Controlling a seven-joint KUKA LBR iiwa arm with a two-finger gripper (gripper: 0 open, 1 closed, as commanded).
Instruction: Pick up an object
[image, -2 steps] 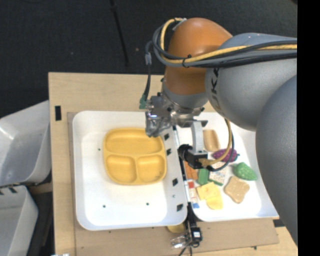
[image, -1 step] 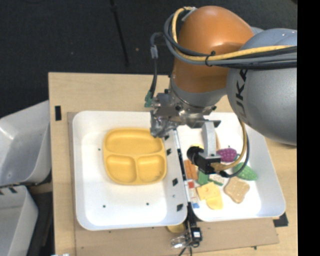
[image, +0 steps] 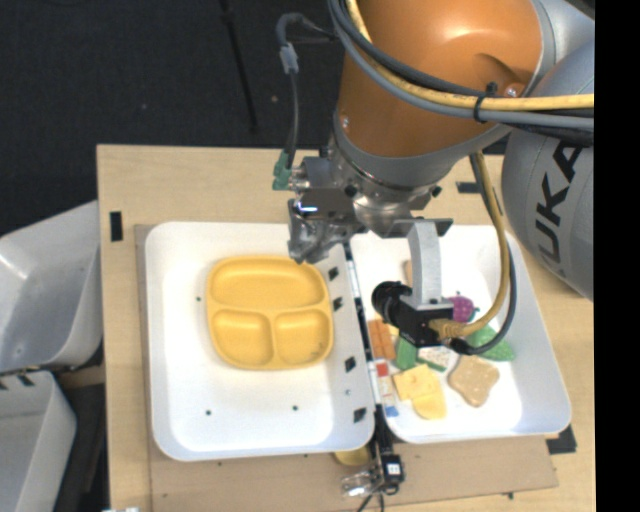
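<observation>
Left bin (image: 180, 400): one yellow divided plate (image: 268, 310), lying flat. Right bin (image: 535, 400): small food pieces clustered near the divider, among them a bread slice (image: 473, 381), a cheese wedge (image: 422, 390) and a carrot (image: 381, 340). Gripper (image: 312, 240): over the left bin's far right corner, at the plate's edge; clenched or released cannot be told.

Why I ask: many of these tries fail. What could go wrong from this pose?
1. The gripper hangs over the yellow plate's far rim, beside the ridge where the bins meet; descending here, it may strike rim or ridge.
2. In the right bin, the toast slice and cheese wedge lie crowded among other pieces; a grasp there may push neighbours aside.
</observation>
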